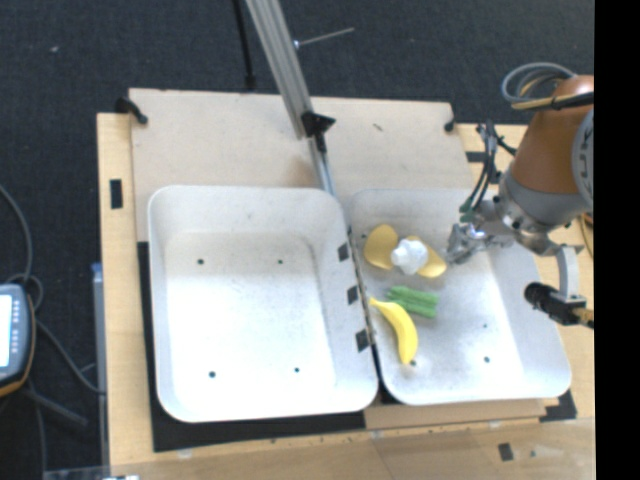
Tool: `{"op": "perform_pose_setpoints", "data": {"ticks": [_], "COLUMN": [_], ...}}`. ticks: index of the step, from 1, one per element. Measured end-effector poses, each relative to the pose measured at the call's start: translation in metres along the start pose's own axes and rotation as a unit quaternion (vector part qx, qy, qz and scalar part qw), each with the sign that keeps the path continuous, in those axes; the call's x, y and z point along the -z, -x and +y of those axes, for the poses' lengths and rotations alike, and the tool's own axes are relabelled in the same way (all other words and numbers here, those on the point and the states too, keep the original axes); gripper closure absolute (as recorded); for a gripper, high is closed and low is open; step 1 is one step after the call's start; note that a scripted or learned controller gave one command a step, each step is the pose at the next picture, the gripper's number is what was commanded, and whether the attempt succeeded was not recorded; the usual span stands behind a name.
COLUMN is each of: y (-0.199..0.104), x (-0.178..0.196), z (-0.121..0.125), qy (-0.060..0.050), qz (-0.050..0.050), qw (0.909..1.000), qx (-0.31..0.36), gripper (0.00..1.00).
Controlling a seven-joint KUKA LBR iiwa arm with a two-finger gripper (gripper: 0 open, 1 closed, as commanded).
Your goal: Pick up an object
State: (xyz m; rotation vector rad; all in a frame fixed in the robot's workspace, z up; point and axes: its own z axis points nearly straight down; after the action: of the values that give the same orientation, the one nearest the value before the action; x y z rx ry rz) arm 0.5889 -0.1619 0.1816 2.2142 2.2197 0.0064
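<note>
Above, two white bins side by side on bench (120, 268). Left bin (250, 298) beside right bin (500, 358). Arm (548, 158) entering from right, orange band above wrist. Gripper (460, 243) low over right bin, just right of object cluster; claw state impossible to tell, nothing seen between its tips. Cluster near right bin's left wall: yellow piece (380, 246), white object (408, 256) touching it, green object (414, 300) below, banana (399, 329) lowest, lying slantwise.

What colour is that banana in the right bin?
Yellow; the banana shows plainly in the camera view.
</note>
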Motion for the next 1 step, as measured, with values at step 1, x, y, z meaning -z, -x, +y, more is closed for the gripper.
{"op": "perform_pose_setpoints", "data": {"ticks": [1], "y": [0.0015], "x": [0.0547], "z": [0.0022], "qy": [0.0], "qz": [0.0], "qw": [1.0], "qx": [0.0], "gripper": [1.0]}}
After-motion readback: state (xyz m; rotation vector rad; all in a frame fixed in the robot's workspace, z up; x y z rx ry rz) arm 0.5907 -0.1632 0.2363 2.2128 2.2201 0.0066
